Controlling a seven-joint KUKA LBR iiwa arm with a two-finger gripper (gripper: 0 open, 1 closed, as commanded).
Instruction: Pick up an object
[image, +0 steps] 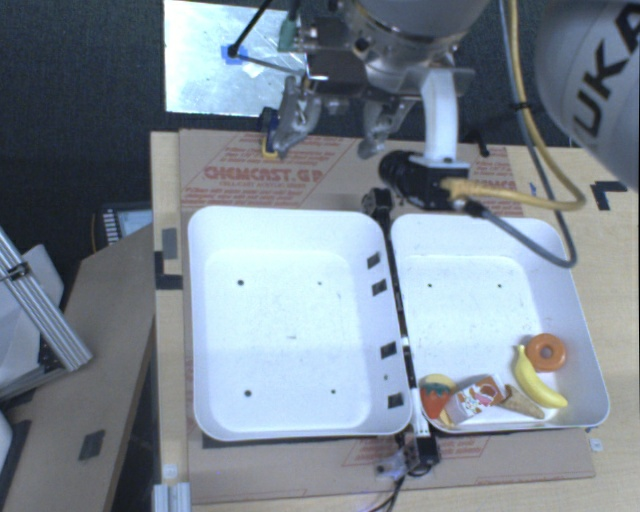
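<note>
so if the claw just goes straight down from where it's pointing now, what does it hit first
Most likely the brown cardboard sheet behind the two bins. The claw hangs open above that sheet, near the left bin's far rim, well away from the banana and other items. Height is hard to judge here.

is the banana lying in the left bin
No, the banana lies in the right bin, near its front right corner beside an orange round item.

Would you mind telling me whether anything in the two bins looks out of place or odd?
Nothing looks spilled or damaged. The banana, orange ring and small packet are simply crowded into the right bin's near corner, while the gripper hangs beyond both bins.
</note>
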